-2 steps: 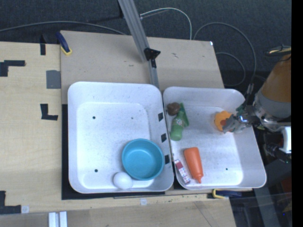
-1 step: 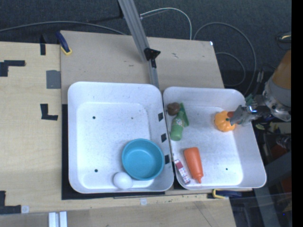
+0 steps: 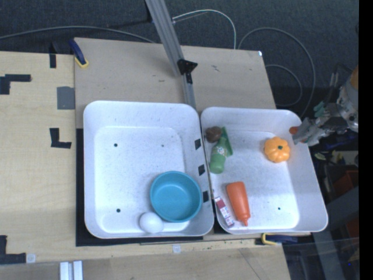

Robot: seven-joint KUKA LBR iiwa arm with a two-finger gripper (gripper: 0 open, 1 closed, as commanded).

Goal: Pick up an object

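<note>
The right bin (image 3: 303,209) holds a small orange pumpkin (image 3: 277,149), a green bottle (image 3: 220,153) lying by the left wall, a brown lump (image 3: 213,134) above it, an orange carrot-like piece (image 3: 238,202) and a small red and white item (image 3: 223,210). In the left bin (image 3: 116,121) a blue bowl (image 3: 175,195) sits with a white ball (image 3: 151,221) at its lower left. My gripper (image 3: 305,132) hovers at the right bin's right rim, just right of and slightly above the pumpkin, with nothing seen in it.
A grey pole (image 3: 166,28) slants across the bench to a black clamp (image 3: 186,67) behind the bins. Cables (image 3: 274,45) loop at the back right. A blue and yellow clip (image 3: 78,54) sits at the bench's back left corner.
</note>
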